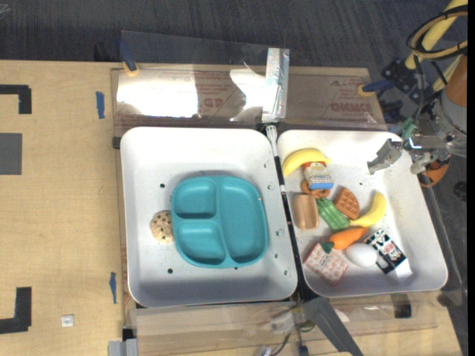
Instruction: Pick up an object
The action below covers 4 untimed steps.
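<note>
The right bin (pixel 434 262) holds a pile of toy food: a yellow banana (pixel 304 158), a small orange-and-blue carton (pixel 318 176), a brown waffle (pixel 346 201), a second banana (pixel 373 210), a tan hot-dog bun (pixel 303 211), a green vegetable (pixel 332 213), an orange carrot (pixel 347 236), a white egg (pixel 361 255), a black-and-white carton (pixel 387 251) and a pink box (pixel 326 262). My gripper (pixel 405 165) hangs over the bin's upper right part, to the right of the pile. Its fingers are spread, with nothing between them.
In the left bin (pixel 141 162) lies a teal divided plate (pixel 220 219) with a cookie (pixel 161 225) at its left rim. A clear plastic sheet and cardboard (pixel 223 95) stand behind the bins. Yellow cables (pixel 438 32) hang at the top right.
</note>
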{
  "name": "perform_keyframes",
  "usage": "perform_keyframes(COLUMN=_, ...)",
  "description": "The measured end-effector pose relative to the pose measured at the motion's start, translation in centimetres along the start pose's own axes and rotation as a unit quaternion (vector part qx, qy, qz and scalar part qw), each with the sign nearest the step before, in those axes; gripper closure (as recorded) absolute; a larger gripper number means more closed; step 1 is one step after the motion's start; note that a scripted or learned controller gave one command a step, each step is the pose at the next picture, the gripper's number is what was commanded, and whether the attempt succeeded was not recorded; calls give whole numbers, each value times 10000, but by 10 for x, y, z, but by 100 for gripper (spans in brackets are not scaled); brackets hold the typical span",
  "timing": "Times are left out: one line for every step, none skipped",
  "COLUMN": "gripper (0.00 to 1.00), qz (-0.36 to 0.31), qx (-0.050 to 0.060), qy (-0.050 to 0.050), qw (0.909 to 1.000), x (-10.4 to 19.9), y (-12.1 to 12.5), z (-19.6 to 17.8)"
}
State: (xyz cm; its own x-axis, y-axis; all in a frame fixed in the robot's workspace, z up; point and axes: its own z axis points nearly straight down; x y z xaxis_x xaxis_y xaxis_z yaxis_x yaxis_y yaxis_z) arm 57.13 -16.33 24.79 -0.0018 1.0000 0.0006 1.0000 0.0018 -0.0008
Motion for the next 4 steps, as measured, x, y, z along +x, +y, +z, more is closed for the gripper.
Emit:
perform_keyframes(gripper=0, qz=350, qx=29, qy=-2, qw=9994, x=-50, y=-27, z=75)
perform_keyframes(gripper=0, qz=-110, qx=23, qy=14, qw=9999, x=26, y=-20, z=138)
perform_keyframes(gripper=0, qz=-246, qx=-39, qy=-14, qw=9997, x=16, y=7, z=161)
perform_keyframes(gripper=0, qz=-1127, qx=-62, qy=-22, qw=9936, x=25, y=-7, z=35)
